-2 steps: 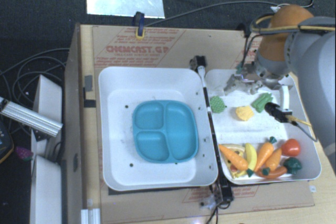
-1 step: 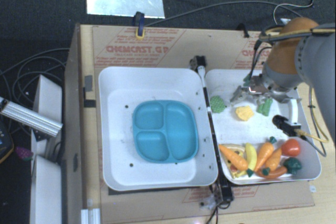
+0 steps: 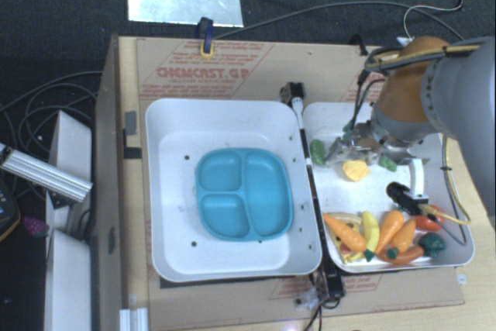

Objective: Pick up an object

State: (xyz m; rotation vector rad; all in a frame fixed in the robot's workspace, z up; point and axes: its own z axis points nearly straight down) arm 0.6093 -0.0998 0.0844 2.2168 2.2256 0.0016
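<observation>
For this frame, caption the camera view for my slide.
Gripper low in right bin among toy food; blue plate in left bin.

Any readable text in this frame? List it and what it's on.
"CHEMCAST GP": red print on the brown board under the bins; the last letters are uncertain.
Smaller red lines above and below it: too blurred to read.
Red print on the board's front edge: unreadable.

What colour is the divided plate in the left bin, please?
Light blue, shown in the camera view: divided plate.

One fixed overhead cam, slanted down, both bins [image 3: 232, 114].
</observation>
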